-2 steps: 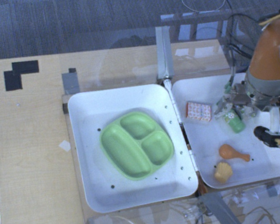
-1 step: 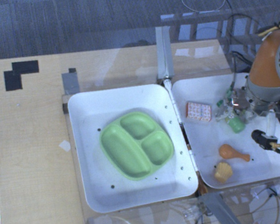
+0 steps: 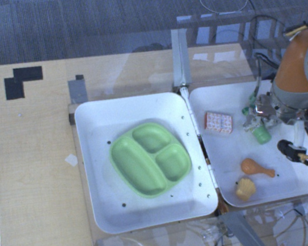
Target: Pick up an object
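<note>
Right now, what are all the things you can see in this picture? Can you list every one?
divided plate: one, light green, middle of the left bin
checked block: one, red and white, upper left of the right bin
green thing: one, green, right bin, right by the gripper; too small to name
drumstick-shaped toy: one, orange, lower part of the right bin
lumpy thing: one, tan-yellow, right bin, just below the orange toy
left bin: one, white, on the bench
right bin: one, white, beside the left bin
bench: one, pale wood, under both bins
arm: one, grey with an orange band, coming in from the right
gripper: one, over the right bin
</note>
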Robot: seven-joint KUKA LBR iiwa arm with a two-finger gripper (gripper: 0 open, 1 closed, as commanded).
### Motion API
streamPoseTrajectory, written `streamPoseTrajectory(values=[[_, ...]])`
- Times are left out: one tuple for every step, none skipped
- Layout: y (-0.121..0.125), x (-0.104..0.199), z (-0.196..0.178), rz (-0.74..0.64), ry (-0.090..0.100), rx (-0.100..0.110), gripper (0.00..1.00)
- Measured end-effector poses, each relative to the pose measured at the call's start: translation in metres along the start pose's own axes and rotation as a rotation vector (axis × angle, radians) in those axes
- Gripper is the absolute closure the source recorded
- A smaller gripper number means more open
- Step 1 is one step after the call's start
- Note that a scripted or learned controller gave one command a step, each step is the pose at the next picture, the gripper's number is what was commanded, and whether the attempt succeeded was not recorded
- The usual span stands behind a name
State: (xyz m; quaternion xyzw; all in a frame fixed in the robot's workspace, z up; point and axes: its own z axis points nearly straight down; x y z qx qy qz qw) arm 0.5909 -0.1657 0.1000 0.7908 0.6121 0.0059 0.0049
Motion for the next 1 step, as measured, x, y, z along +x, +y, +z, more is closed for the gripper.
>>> streamPoseTrajectory(values=[[0.0106, 0.0581, -0.0870, 0.080, -0.003, 0.010, 1.00]])
